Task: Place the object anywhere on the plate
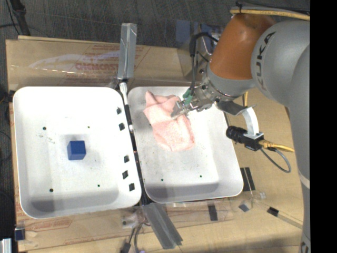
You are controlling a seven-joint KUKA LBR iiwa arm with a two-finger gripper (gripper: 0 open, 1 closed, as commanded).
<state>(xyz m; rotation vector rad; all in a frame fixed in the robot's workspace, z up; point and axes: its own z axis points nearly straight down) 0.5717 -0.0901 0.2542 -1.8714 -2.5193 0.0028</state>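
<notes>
A crumpled pale pink cloth [168, 123] lies in the upper left part of the right bin [210, 181], near the wall shared with the left bin [31, 141], where a small blue cube [77, 149] sits upright left of centre, well apart from the cloth.

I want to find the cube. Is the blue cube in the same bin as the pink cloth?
No, the blue cube sits in the left bin, while the pink cloth lies in the right bin.
</notes>
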